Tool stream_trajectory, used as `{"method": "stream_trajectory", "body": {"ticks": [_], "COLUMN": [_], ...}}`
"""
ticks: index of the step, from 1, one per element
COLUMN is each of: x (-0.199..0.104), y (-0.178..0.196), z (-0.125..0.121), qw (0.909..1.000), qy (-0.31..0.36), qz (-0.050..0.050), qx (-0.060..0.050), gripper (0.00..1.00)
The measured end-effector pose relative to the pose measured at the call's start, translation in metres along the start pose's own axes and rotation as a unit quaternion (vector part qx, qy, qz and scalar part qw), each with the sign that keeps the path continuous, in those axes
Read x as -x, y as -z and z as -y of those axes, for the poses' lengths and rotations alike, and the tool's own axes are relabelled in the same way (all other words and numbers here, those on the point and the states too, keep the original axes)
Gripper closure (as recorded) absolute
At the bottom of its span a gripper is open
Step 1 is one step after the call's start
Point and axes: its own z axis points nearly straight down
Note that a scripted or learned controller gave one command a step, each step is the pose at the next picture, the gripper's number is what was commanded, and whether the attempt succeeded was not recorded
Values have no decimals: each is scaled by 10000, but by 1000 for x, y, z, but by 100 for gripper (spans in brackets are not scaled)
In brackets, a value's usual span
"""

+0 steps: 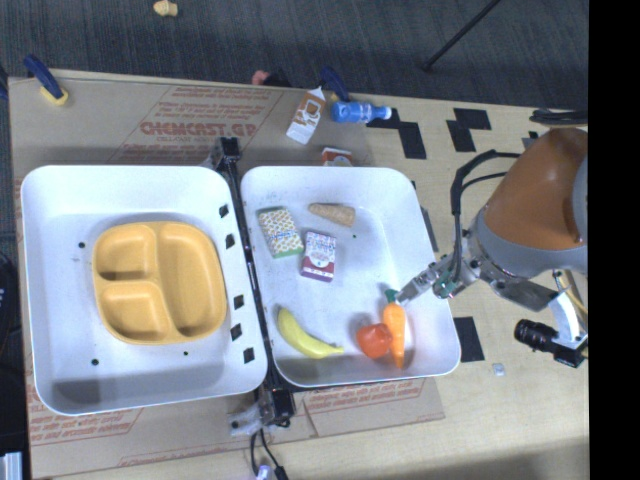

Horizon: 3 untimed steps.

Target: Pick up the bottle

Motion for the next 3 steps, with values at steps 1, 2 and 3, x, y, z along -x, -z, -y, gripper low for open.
{"method": "stream_trajectory", "body": {"ticks": [1,2,3], "x": [0,-1,0], "y": [12,-56,-19], "z": [0,1,1], "qw": [9954,9917,9950], "qy": [-959,-1288,-1002], "qz": [1,-18,-8], "qx": [-1,-16,-4], "gripper": [100,100,100]}}
